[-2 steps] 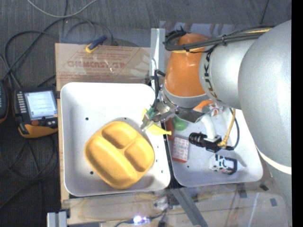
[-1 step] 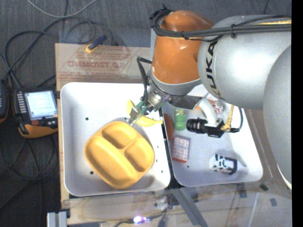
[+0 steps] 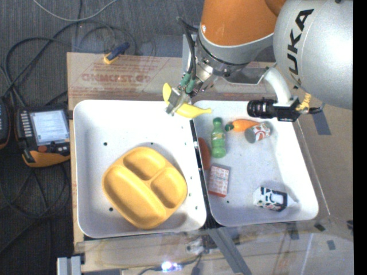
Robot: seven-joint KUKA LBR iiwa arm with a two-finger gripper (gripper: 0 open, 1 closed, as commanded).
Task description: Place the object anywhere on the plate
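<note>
Status: claw (image 3: 174, 103) gripped banana (image 3: 184, 109) over left bin's (image 3: 92, 153) back edge | plate (image 3: 145, 187) bare | remaining: carry, lower, release.

Bench (image 3: 103, 73) bears two white bins (image 3: 97, 130)

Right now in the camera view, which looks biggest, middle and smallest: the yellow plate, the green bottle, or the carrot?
1. Yellow plate, by far the biggest.
2. Green bottle.
3. Carrot, though the can hides one end of it, so it's close.
</note>
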